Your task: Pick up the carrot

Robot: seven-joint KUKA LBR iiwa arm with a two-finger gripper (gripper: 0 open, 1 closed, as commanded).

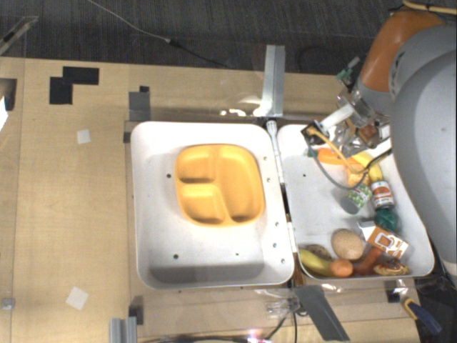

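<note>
camera view shows the claw [330,143] near the carrot [334,156] in the right bin [308,216]; its opening i cannot tell. better descend straight, centred over carrot.

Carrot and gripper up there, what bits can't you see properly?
- Carrot: camera view, its far end is tucked under the gripper.
- Gripper fingers: blurred and tangled with cables, so whether they squeeze the carrot is unclear.
- Food pile: too small to name each item.
</note>
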